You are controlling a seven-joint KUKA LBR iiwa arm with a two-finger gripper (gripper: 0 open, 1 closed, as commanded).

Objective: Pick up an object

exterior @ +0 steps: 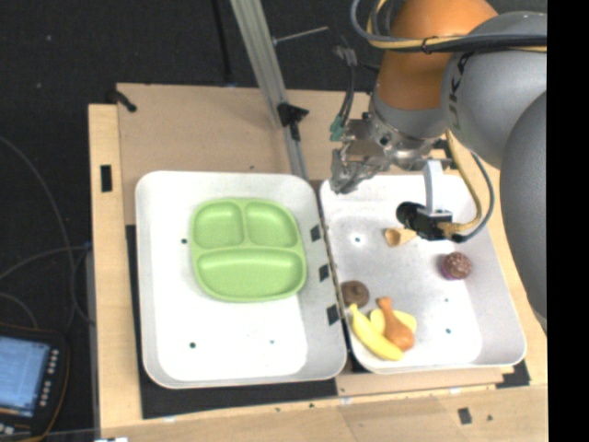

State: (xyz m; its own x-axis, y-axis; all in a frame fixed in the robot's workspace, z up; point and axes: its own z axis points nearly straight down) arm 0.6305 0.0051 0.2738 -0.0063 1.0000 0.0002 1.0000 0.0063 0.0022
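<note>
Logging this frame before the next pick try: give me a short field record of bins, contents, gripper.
left bin: green divided plate
right bin: banana, orange carrot-like piece, brown round item, purple round item, small tan piece
gripper: over right bin's far-left corner, nothing seen held
finger state: cannot tell

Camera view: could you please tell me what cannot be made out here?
- Gripper: fingers too small and blurred to read, over the right bin's far-left corner.
- Banana: partly covered by the carrot.
- Tan piece: too small to identify.
- Arm: cut off at the right edge.
</note>
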